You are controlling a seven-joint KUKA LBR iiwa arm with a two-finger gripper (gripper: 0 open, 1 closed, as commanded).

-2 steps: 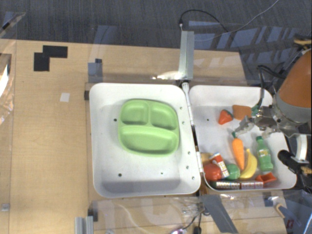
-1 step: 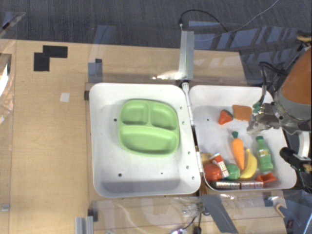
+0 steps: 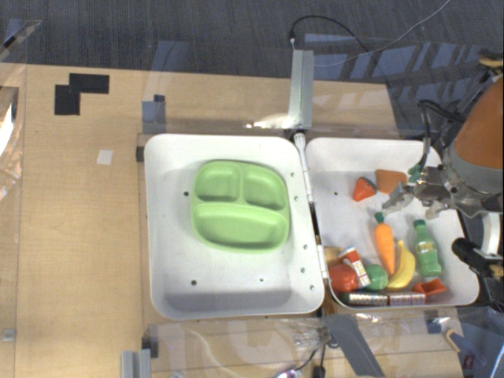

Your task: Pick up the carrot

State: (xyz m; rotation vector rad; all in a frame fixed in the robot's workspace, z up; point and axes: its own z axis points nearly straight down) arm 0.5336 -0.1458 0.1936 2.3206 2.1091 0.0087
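Observation:
The carrot (image 3: pixel 385 248) is orange with a green top. It lies lengthwise in the right bin (image 3: pixel 339 160), with its top pointing to the far side. My gripper (image 3: pixel 412 204) hovers just beyond and to the right of the carrot's top. Its fingers are open, with one grey fingertip (image 3: pixel 393 201) close to the green top and nothing between the fingers. The arm's orange band (image 3: pixel 482 132) shows at the right edge.
A banana (image 3: pixel 405 266) and a green bottle (image 3: pixel 426 252) lie right beside the carrot. Near the front wall lie a tomato (image 3: pixel 343 279), a small carton (image 3: pixel 357 262) and a dark bar (image 3: pixel 378 298). A red piece (image 3: pixel 363 188) and a brown piece (image 3: pixel 390 179) lie farther back. The left bin (image 3: pixel 169 290) holds a green divided plate (image 3: pixel 240 205).

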